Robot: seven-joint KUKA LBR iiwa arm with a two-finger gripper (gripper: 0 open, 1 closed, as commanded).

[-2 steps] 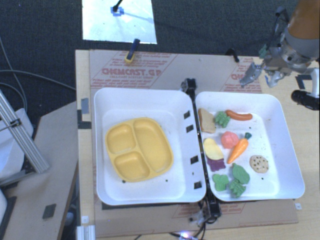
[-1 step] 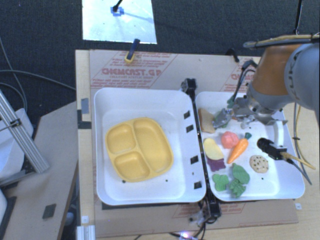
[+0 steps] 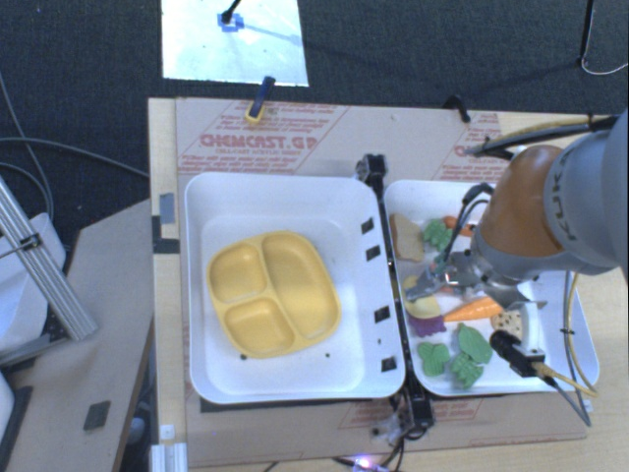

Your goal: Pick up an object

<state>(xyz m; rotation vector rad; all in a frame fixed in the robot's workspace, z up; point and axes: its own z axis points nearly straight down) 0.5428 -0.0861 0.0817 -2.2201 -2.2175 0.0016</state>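
Right bin [image 3: 580,347]: carrot [image 3: 474,311] beside tool [image 3: 429,285].

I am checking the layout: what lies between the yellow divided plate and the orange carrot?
In the camera view, from the yellow plate rightward come bare bin floor, the black divider joining both bins, then the claw over a pale piece, then the carrot.

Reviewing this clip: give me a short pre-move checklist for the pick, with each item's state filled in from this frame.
1. Gripper positioned over the right bin: ok.
2. Objects within reach there, e.g. orange carrot, purple piece, green pieces: ok.
3. Object seen between the fingers: cannot tell, the tip is small and cluttered.
4. Target isolated from neighbours: not ok, items lie crowded together.
5. Yellow divided tray in the left bin, away from the arm: ok.
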